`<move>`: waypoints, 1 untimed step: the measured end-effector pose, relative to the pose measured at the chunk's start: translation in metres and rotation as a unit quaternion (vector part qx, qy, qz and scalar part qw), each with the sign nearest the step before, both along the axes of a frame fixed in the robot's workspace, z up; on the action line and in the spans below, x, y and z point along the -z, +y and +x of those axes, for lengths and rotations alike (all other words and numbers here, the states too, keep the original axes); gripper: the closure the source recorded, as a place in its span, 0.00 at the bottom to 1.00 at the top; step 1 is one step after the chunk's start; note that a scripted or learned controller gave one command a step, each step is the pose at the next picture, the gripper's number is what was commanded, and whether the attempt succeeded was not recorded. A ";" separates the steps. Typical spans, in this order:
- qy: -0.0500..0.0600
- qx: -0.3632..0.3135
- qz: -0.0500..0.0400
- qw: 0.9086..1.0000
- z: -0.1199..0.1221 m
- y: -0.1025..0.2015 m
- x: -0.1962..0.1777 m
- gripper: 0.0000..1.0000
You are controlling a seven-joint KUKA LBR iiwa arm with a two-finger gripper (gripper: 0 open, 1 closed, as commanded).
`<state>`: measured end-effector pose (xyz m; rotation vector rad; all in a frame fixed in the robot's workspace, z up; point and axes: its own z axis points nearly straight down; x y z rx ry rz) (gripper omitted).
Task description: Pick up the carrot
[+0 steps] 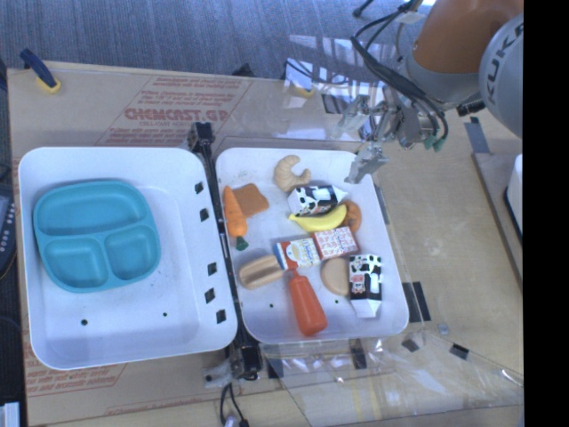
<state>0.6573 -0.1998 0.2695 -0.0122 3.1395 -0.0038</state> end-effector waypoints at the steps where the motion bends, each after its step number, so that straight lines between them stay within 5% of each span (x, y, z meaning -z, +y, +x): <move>1: 0.006 0.048 0.004 0.999 -0.003 0.102 0.164 0.00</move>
